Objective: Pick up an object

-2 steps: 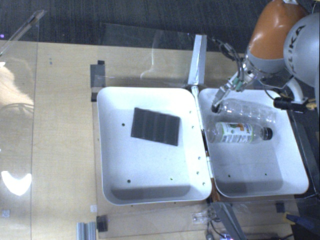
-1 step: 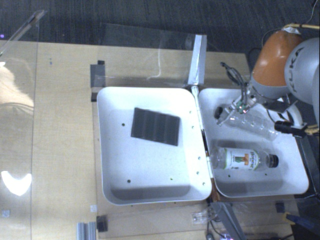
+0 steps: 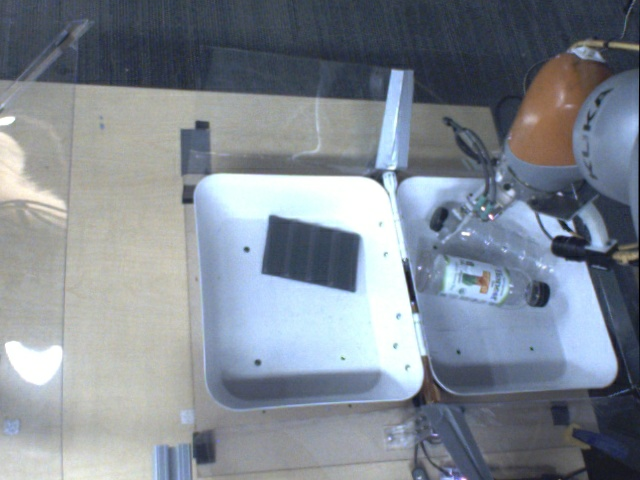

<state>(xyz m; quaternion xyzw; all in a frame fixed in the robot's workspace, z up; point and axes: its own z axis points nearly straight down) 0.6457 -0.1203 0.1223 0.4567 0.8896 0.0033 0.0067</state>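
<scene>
A clear plastic bottle [image 3: 482,282] with a white and green label and a black cap lies on its side in the right bin [image 3: 520,363]. Just above it lies a second clear object [image 3: 478,236] with a black end at its left. A dark grey ribbed slab [image 3: 311,253] lies flat in the left bin [image 3: 300,358]. My gripper [image 3: 489,200] hangs under the orange band [image 3: 545,108] at the right bin's back edge, just above the second clear object; the wrist hides most of it.
A metal divider post [image 3: 394,118] stands behind the seam between the bins. Cables [image 3: 466,140] trail by the wrist. A clear sheet covers the bench on the left.
</scene>
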